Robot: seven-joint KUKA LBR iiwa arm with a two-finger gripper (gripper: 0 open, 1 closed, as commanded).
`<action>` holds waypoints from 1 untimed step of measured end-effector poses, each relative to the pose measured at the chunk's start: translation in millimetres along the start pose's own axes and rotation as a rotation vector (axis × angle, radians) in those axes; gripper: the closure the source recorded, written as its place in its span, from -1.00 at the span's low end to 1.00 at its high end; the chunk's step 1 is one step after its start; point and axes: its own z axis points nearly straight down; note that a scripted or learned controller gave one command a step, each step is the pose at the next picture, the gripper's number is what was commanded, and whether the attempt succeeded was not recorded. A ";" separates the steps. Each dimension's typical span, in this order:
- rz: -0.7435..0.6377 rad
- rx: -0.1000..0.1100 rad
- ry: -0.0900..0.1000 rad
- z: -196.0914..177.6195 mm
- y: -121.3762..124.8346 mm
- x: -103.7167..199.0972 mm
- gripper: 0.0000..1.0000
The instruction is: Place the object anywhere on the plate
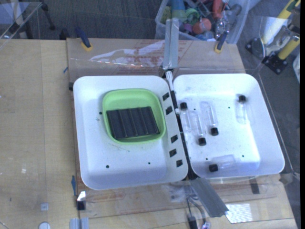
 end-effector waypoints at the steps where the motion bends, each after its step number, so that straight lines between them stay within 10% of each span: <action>1: -0.001 0.001 0.000 0.5 -0.3 0.9 -1.00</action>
